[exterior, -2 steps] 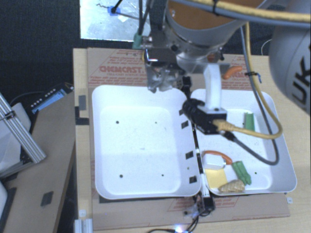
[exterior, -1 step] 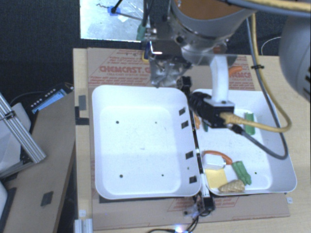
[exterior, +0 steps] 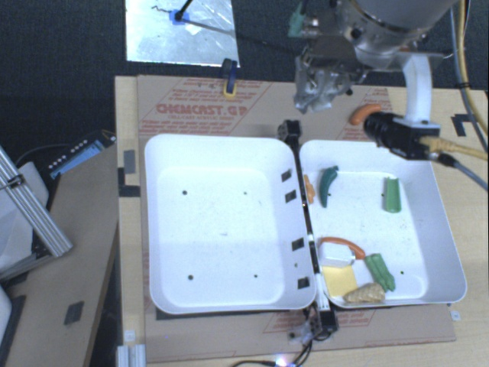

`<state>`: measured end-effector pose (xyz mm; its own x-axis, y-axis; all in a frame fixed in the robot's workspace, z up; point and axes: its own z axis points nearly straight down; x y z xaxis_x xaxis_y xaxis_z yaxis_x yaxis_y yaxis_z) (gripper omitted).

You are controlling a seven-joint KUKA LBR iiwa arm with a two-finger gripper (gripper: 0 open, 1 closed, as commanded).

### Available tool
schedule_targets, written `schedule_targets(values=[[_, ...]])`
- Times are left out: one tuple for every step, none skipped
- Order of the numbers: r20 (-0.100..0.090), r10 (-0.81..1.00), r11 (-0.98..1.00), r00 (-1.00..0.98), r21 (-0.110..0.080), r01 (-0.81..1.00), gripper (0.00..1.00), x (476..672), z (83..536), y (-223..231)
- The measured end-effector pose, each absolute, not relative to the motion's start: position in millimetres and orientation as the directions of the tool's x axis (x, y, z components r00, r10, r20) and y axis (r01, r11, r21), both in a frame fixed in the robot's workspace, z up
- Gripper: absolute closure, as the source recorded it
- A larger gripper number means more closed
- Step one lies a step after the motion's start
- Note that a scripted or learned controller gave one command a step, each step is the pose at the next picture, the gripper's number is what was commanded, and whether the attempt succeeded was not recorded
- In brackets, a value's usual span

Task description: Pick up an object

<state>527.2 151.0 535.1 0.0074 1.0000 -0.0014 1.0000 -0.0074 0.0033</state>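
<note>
- Camera view: gripper point(exterior: 321, 90) hangs above the bench beyond the far edge of the right bin point(exterior: 443, 235), over the brown board, holding nothing; whether it is open or closed cannot be told
- Candidates all lie in the right bin: dark green curved piece point(exterior: 328, 183) near the far-left corner, green block point(exterior: 392, 194) toward the far-right side
- Near-left corner cluster: yellow slab point(exterior: 338, 280), green pepper-like piece point(exterior: 380, 271), orange ring point(exterior: 341, 244), tan lump point(exterior: 365, 294), all touching or just beside each other
- Left bin point(exterior: 160, 205) carries nothing to pick
- Judgement: items look like small toy foods, light, stiff, smooth, likely slippery
- Best target: green block, standing apart; take it across the narrow width at mid-length
</note>
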Motion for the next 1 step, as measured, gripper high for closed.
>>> schedule_targets(values=[[-0.003,1.000,0.005,-0.005,-0.011,1.000,1.00,539.5,409.6,182.3]])
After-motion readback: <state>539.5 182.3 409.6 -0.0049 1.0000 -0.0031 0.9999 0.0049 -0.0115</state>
